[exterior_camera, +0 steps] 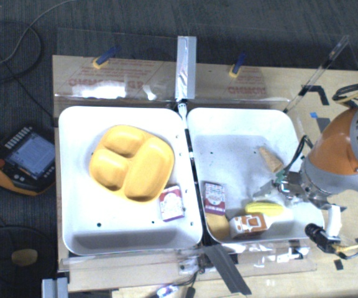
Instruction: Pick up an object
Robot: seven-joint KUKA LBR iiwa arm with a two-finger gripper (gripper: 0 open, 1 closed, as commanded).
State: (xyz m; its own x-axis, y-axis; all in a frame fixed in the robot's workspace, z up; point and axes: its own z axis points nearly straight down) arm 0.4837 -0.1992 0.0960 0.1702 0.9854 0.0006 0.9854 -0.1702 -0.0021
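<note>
In the right bin (241, 126) lie a yellow banana-shaped piece (265, 208), an orange carton (250, 224), a small maroon box (214, 197) and a tan cone (270, 159). My gripper (281, 184) reaches in from the right, low over the bin's right side. It hangs just above and right of the yellow piece and below the cone. The arm's orange band (337, 146) sits behind it. I see nothing clearly held.
The left bin (73, 228) holds a large yellow lumpy object (131, 162) and a small red-and-white box (171, 204). A handheld device (25, 160) and cables lie on the floor to the left. The bins' dividing rims (190, 160) run between them.
</note>
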